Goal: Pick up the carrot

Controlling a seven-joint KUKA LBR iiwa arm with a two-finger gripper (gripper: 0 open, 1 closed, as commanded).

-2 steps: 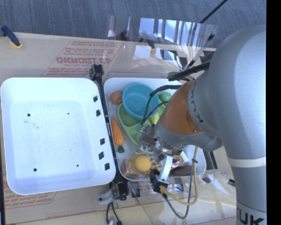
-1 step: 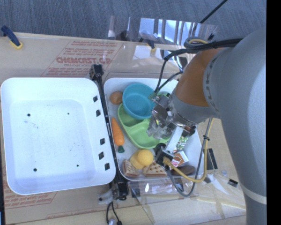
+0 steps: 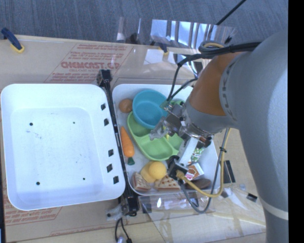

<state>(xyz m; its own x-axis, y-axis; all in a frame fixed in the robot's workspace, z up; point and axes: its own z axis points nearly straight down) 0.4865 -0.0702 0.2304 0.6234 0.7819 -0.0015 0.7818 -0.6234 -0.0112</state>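
The carrot (image 3: 127, 142) is a short orange root with a small dark green stub at its lower end, lying flat on the floor of the right-hand white bin (image 3: 211, 158). It sits tight against that bin's left wall, running lengthwise along it, its thicker orange end pointing up the view and its green tip pointing down toward the near edge. It rests just left of the green dish (image 3: 157, 147), below a small brown round thing (image 3: 125, 105) and above and left of the yellow lemon-like fruit (image 3: 154, 171), uncovered and free of any grasp.
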